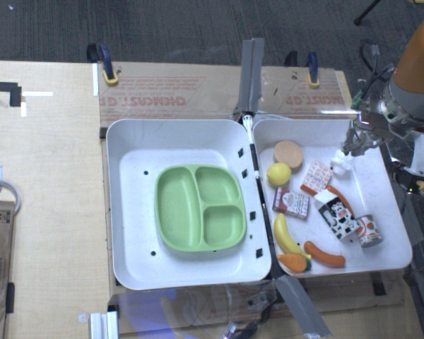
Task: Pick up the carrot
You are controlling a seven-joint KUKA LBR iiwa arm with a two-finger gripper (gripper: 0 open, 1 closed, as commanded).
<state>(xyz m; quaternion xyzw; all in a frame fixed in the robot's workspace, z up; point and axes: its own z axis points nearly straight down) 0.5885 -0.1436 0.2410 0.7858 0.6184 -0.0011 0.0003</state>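
The carrot [292, 263] is a short orange piece with a green end. It lies at the front left corner of the right bin [392, 210], just below the banana [285, 236]. My gripper [355, 145] hangs over the bin's back right part, far from the carrot, above a small white object [341, 164]. Nothing can be seen held in it.
The right bin also holds a tan round bun [287, 152], a lemon [278, 173], small cartons [316, 177], a black-and-white carton [337, 215], a can [368, 232] and an orange-red sausage [325, 254]. A green divided plate [200, 207] sits in the left bin.
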